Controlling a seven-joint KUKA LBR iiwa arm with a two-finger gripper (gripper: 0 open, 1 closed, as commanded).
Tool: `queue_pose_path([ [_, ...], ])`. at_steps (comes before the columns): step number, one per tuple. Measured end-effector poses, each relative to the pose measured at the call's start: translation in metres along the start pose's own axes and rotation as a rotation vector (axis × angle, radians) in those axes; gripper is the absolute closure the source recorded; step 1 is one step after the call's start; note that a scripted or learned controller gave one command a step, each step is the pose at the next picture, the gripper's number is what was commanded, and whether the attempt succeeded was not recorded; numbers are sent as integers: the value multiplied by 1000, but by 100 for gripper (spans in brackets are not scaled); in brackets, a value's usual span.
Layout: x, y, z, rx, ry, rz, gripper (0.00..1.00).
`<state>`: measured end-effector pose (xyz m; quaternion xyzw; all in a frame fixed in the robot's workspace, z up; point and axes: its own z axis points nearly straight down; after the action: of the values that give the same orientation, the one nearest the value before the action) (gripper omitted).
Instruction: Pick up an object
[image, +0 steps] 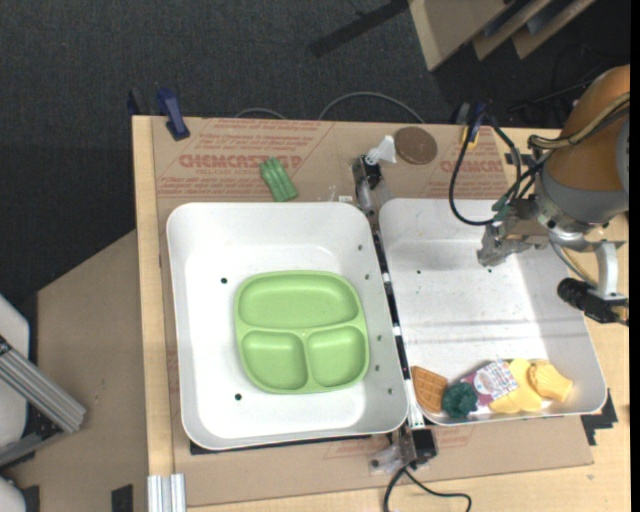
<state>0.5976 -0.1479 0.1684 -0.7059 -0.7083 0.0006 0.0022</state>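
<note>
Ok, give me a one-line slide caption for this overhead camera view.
The tool hovers over the right bin, toy food piled at its near edge; green divided tray in left bin.

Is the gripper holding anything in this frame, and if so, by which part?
Nothing is held. The gripper hangs over the bare upper part of the right bin, apart from the toys at its lower edge.

Two bins side by side on the bench (150, 300). In the left bin (200, 240), a divided tray (300, 330) at the middle. In the right bin (450, 290), toy food (495, 387) heaped along the near wall. Above that bin's far right part, the gripper (492, 250).
</note>
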Motion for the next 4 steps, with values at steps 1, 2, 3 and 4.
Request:
queue_pose_path([
  [1,-2,1,-1,-3,-1,2,0],
  [2,-56,39,88,-4,-5,6,0],
  [3,-73,71,44,-12,-6,2,0],
  [4,-73,5,84,-1,5,3,0],
])
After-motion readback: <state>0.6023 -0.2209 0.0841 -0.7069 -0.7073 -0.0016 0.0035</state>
